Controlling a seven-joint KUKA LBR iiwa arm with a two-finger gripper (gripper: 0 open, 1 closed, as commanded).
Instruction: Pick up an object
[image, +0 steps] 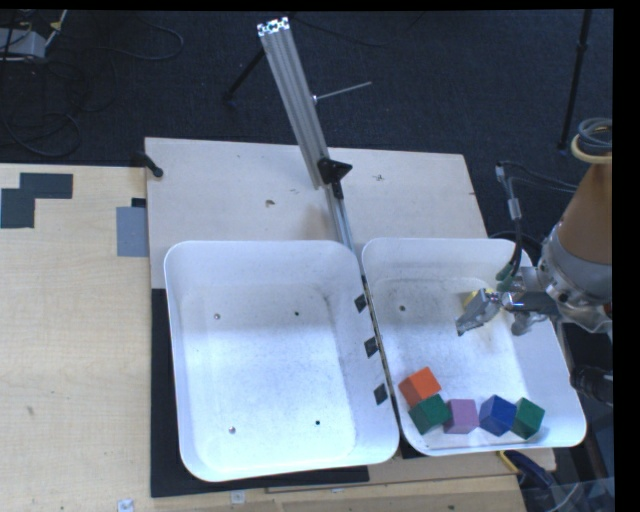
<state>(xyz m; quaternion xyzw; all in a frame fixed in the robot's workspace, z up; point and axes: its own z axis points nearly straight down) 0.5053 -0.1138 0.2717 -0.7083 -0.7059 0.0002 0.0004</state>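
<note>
- We see 5 small blocks clustered at the lower edge of the right bin (560, 425), lower right of the frame: orange block (421, 383), dark green block (430, 412), purple block (462, 415), blue block (496, 415) and green block (529, 417).
- We judge them light, rigid cubes with flat faces, likely wood or plastic; they should neither crush nor deform, though smooth faces could slip if the pinch is off-centre.
- The orange and dark green blocks touch, and the purple sits just beside the dark green; the blue and green also touch. Crowding leaves little room for fingers between neighbours.
- We would take hold across 2 opposite flat faces. The orange block looks the best pick, since its upper side is free; the green block at the far right of the row lies close to the bin wall.
- The left bin (190, 270) sits at the centre of the frame.
- The arm (590, 230) enters from the right edge, its wrist over the right side of the right bin.
- The gripper (478, 310) points toward the frame's left, above the bin floor and well apart from the blocks, which lie below it in the picture.
- We cannot tell whether its fingers are apart or together; nothing is seen between them.
</note>
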